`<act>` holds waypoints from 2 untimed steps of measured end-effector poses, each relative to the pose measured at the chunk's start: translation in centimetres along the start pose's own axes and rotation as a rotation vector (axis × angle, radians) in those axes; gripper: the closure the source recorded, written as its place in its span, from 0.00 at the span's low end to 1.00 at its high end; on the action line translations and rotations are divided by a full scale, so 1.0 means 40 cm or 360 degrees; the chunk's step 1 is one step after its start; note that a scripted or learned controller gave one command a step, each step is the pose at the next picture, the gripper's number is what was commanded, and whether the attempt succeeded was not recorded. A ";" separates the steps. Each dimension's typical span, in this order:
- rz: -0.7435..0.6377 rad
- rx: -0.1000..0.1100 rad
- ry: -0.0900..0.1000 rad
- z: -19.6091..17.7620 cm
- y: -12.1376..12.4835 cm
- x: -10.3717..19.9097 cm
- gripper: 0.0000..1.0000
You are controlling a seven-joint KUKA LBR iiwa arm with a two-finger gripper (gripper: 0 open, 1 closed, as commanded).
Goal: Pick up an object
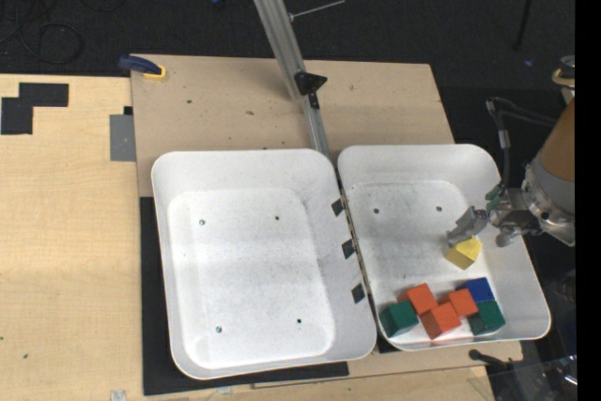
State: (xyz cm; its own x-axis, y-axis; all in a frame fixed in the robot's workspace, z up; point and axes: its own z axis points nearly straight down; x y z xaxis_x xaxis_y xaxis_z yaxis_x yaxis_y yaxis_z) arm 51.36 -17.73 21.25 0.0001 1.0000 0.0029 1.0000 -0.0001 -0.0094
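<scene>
At the right bin's [526, 333] near edge, orange, green and blue blocks [443, 307] are clustered. Farther in, the yellow block [463, 253] is isolated just below the gripper [490, 223], whose fingers appear spread; a straight, centred descent is advised.

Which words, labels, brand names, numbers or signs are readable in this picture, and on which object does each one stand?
None: no text can be read here.
The yellow block, the orange, green and blue blocks, both white bins and the gripper carry no visible print.
The black clips between the bins are too small to tell whether they bear any marking.
</scene>
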 end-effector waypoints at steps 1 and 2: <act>0.0001 -0.0003 -0.0001 0.113 0.002 -0.011 0.00; 0.0001 -0.0001 0.0001 0.241 -0.025 -0.015 0.00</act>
State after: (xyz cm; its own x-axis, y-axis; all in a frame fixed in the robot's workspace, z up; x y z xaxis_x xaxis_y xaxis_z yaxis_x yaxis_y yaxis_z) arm 50.28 -18.29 11.63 0.0010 1.0000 0.0034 1.0000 -0.0010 -0.0091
